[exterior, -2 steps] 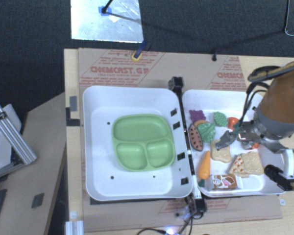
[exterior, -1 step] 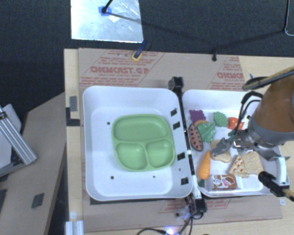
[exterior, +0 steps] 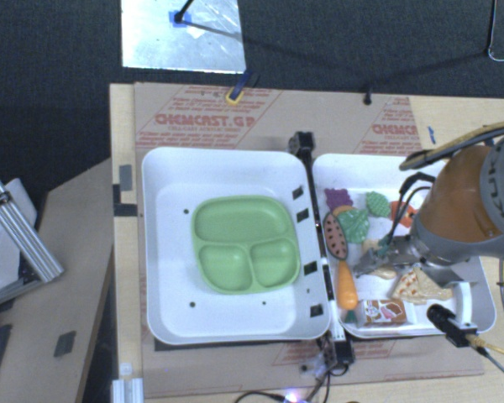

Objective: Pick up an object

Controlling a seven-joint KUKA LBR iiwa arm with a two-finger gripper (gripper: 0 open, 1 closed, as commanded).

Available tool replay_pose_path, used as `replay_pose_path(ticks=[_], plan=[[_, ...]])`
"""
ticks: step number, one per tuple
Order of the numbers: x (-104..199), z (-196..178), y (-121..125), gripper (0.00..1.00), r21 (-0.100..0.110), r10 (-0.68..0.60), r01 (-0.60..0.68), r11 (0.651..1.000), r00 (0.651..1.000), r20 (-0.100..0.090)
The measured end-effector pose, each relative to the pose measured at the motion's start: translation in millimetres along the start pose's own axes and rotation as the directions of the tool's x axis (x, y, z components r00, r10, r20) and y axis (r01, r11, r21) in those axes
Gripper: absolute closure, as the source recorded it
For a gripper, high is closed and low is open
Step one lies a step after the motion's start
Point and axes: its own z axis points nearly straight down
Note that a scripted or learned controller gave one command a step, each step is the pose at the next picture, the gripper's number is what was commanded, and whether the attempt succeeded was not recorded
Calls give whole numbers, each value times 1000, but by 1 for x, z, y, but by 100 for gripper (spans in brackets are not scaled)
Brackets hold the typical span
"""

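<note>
The right bin (exterior: 485,309) holds several toy foods: purple grapes (exterior: 338,198), green leafy pieces (exterior: 354,222), a watermelon slice (exterior: 335,238), an orange carrot (exterior: 346,285), a brown-and-white packet (exterior: 381,311) and a tan waffle piece (exterior: 417,285). My gripper (exterior: 372,260) is low in this bin, just right of the watermelon slice and above the carrot, over a pale item that it partly hides. The grey and orange arm (exterior: 458,204) covers the bin's right part.
The left bin (exterior: 164,225) holds a green divided plate (exterior: 242,243). A black divider with clips (exterior: 312,225) runs between the bins. A small red-orange toy (exterior: 401,212) lies beside the arm. A foil sheet (exterior: 183,23) lies beyond the bench.
</note>
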Motion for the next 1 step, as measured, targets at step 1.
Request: replay_pose_path(ticks=[1], plan=[[0, -12, 1, 100, -1, -1, 1, 1000, 1000, -1]])
